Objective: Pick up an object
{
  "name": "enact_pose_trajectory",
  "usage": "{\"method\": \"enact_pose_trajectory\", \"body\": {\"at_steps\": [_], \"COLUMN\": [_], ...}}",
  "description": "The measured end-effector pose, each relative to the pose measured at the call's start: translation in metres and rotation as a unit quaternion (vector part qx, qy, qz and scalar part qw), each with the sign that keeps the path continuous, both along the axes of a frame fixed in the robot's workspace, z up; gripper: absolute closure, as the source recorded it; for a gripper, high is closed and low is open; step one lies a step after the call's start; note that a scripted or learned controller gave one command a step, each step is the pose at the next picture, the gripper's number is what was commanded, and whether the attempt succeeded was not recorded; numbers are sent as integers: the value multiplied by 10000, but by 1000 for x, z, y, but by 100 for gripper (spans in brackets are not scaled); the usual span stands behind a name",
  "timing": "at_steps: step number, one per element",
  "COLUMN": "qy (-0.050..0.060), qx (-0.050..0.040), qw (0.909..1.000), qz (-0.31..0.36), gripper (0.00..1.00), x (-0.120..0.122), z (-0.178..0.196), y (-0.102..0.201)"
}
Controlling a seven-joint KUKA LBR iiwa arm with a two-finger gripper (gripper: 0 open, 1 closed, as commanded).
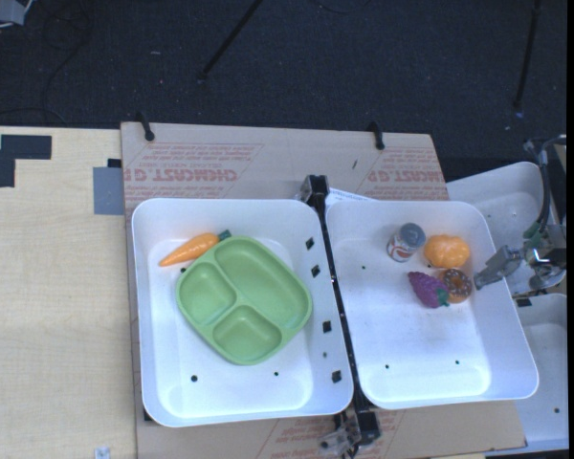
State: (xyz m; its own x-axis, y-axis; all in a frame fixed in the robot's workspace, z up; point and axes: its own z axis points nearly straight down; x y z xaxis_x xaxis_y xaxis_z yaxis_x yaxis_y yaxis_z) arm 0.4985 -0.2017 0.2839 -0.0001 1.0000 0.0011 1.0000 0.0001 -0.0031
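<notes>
In the right bin [430, 371], several small objects cluster near the far right corner. They are a small can [405, 242], an orange fruit [447, 251], a purple toy vegetable [426, 289] and a small brown ring-shaped piece [455, 284]. My gripper [495, 268] reaches in over the bin's right rim, just right of the ring-shaped piece and below the orange fruit. Nothing can be seen held in it. In the left bin [172, 390], a green divided plate [243, 297] lies with a toy carrot [188, 249] at its upper left.
A black divider [331, 304] runs between the two bins. The bins rest on a cardboard sheet [268, 165] on the bench. Another white surface [545, 352] lies to the right of the bins, under the arm.
</notes>
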Motion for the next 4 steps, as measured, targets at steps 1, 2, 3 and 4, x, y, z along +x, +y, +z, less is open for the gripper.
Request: {"method": "enact_pose_trajectory", "body": {"at_steps": [1,2,3,4], "qy": [26,28,19,7], "qx": [9,13,10,7], "qw": [10000,10000,10000,10000], "qz": [-1,-1,-2,-21], "gripper": [0,0,0,100], "x": [5,-5,-9,-9], "z": [-63,-122,-166,-153], "y": [-1,1,0,-1]}}
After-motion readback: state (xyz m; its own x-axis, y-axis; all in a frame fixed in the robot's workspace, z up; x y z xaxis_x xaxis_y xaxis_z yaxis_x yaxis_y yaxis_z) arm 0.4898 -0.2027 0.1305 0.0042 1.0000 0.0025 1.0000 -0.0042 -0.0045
